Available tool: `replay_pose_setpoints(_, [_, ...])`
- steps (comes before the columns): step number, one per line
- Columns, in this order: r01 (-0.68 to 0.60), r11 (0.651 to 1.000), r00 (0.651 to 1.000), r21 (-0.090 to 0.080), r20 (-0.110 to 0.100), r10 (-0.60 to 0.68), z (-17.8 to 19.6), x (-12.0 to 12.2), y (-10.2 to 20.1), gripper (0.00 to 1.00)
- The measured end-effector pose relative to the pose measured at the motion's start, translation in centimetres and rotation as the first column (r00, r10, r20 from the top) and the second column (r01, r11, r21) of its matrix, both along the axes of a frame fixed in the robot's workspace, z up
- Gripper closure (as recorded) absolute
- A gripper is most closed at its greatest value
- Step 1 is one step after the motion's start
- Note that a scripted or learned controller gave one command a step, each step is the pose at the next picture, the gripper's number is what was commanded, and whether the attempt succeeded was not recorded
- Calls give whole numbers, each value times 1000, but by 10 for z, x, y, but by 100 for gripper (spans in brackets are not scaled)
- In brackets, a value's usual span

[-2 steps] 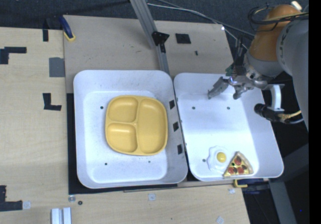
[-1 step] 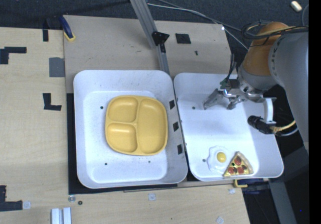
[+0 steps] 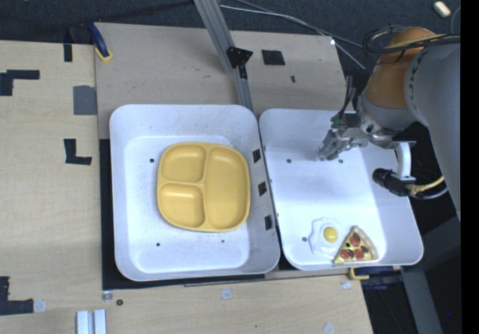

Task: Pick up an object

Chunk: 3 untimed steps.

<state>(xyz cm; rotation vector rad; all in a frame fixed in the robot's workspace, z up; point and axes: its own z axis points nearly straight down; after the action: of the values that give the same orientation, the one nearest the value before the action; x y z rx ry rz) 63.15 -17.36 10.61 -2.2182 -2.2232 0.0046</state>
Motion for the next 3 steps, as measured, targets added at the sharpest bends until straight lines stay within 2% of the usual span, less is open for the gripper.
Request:
replay_pose_setpoints(1, [1, 1000, 1000, 0, 7, -1, 64, 2, 1, 100])
replay_pose_setpoints(2, [1, 1000, 1000, 0, 6, -1, 107, 5, 2, 100])
replay_pose_setpoints(3, [1, 1000, 1000, 1, 5, -1, 131, 5, 2, 100])
